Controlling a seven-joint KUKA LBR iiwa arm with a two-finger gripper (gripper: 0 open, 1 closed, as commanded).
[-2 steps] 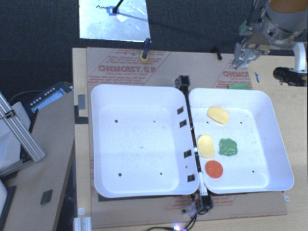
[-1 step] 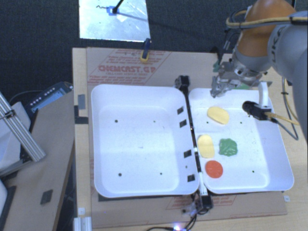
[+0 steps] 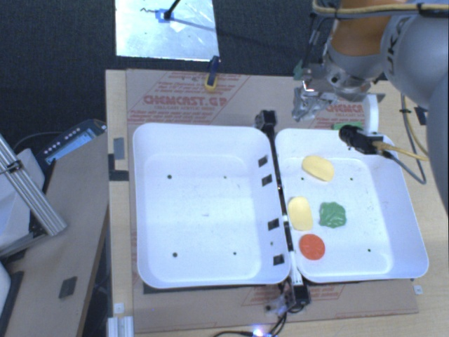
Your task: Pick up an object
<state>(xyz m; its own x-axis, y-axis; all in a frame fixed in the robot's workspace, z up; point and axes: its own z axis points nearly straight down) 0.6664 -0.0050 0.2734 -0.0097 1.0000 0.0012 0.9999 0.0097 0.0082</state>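
Observation:
In the right bin (image 3: 400,216) lie several small objects. A yellow oval piece (image 3: 318,167) rests near the back. A pale yellow oblong piece (image 3: 299,213) lies by the left wall, with a green crumpled lump (image 3: 332,214) to its right. An orange-red disc (image 3: 312,246) sits nearest the front. My gripper (image 3: 309,106) hangs above the back edge of the right bin, behind and above the yellow oval piece. Nothing shows between its fingers.
The left bin (image 3: 203,209) sits beside the right one, joined by a black clipped divider (image 3: 277,188). A black connector with yellow cable (image 3: 361,140) hangs over the right bin's back edge. A silver sheet (image 3: 167,20) lies at the back.

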